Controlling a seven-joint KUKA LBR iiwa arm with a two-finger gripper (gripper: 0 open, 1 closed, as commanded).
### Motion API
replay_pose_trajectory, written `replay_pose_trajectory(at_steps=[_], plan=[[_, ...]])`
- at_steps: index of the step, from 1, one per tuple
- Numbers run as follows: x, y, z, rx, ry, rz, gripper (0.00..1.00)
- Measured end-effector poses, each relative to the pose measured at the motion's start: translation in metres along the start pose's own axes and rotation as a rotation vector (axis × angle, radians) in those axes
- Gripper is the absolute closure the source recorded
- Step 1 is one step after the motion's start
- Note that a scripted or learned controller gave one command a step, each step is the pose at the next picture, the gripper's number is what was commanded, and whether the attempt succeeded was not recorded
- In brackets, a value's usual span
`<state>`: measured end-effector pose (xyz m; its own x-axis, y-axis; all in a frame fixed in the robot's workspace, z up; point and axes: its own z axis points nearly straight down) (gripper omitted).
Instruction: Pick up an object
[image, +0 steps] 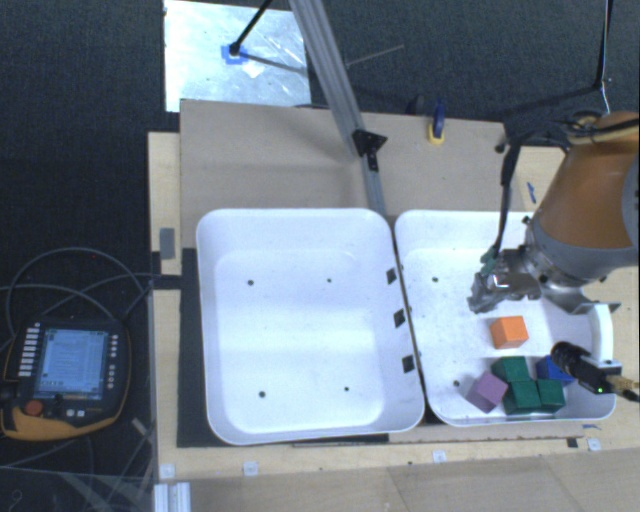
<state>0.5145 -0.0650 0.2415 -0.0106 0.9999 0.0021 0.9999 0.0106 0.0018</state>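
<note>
Gripper (492, 292) over the right bin (440, 262), finger state I cannot tell, orange block (509, 331) just below it, squarish, edges slightly turned, no clear long axis

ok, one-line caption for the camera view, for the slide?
KUKA arm's pincer poised over the right bin, just above an orange block; purple, green and blue blocks cluster nearby.
</note>
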Motion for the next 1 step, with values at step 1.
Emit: replay_pose_trajectory(at_steps=[1], plan=[[0.0596, 0.0054, -0.0063, -0.001, 0.000, -0.002, 1.00]])
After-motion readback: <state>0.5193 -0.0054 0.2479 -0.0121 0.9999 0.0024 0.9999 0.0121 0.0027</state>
